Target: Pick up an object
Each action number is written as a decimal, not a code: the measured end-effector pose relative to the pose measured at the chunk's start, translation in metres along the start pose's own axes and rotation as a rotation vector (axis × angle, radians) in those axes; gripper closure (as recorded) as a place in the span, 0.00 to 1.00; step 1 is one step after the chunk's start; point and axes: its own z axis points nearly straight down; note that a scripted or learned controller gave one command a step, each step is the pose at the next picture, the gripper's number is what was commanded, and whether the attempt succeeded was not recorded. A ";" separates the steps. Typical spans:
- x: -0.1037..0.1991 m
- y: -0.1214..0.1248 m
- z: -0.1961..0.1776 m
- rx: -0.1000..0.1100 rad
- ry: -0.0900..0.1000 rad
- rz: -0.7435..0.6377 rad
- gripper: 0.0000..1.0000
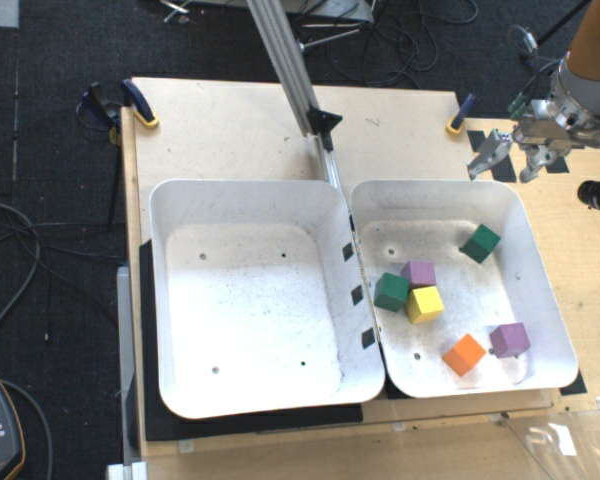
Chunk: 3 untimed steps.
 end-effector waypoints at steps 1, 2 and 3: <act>0.032 0.015 0.128 0.006 0.003 -0.001 0.00; 0.078 -0.034 0.180 0.004 0.003 -0.002 0.00; 0.073 -0.066 0.177 0.002 0.002 0.004 0.00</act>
